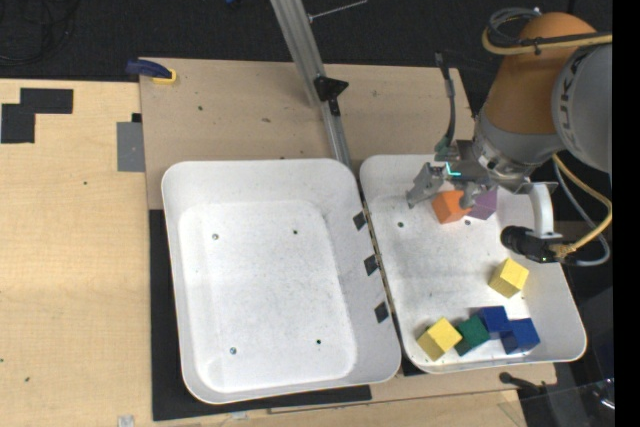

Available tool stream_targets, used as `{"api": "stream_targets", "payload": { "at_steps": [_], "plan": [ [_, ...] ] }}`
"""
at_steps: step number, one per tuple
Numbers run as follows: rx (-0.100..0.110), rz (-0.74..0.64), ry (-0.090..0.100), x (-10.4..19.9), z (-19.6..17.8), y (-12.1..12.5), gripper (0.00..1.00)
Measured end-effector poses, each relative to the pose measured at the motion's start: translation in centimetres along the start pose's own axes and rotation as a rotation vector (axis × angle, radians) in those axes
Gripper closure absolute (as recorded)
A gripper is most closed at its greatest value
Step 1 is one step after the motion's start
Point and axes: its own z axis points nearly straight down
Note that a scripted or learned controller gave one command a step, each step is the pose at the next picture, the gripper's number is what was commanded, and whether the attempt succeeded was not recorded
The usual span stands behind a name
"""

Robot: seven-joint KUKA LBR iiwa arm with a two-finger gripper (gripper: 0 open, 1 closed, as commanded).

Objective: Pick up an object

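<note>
I see the arm (545, 85) reaching in from the right, grey with the orange band over the wrist, and its gripper (452, 183) low over the back part of the right bin (400, 255). Right under the gripper sit an orange block (447, 206) and a purple block (482, 204), touching or almost touching each other. Whether the orange block is actually pinched or just lying beneath the tool I cannot tell from this slant, and I cannot tell the gripper's state either; the wrist covers it. A grey part of the tool sticks out to the left of the orange block. Other candidates in the same bin: a yellow cube (509, 277) near the right wall, well apart from the gripper; along the front edge a second yellow cube (438, 338), a green block (471, 333) just beside it, then a blue block (493, 320) and another blue block (520, 336) close together. A black hose end (525, 242) hangs over the right side of that bin. The left bin (262, 280) lies beside it, with black clips (371, 264) along the seam between them. Behind the bins a metal rail (296, 35) leans across the wooden bench (70, 215), and a blue and yellow tool (152, 70) rests at the back left corner.
</note>
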Motion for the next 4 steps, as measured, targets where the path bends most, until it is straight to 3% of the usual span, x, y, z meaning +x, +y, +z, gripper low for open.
{"api": "stream_targets", "payload": {
  "at_steps": [1,2,3,4],
  "plan": [
    [0.007,0.001,0.0,-0.2,6.4,0.2,0.0],
    [-0.002,0.002,-0.001,-0.1,10.0,0.2,0.0],
    [-0.002,0.008,0.0,-0.2,8.9,0.2,1.0],
    [-0.005,0.004,-0.001,-1.1,4.1,0.1,1.0]
  ]
}}
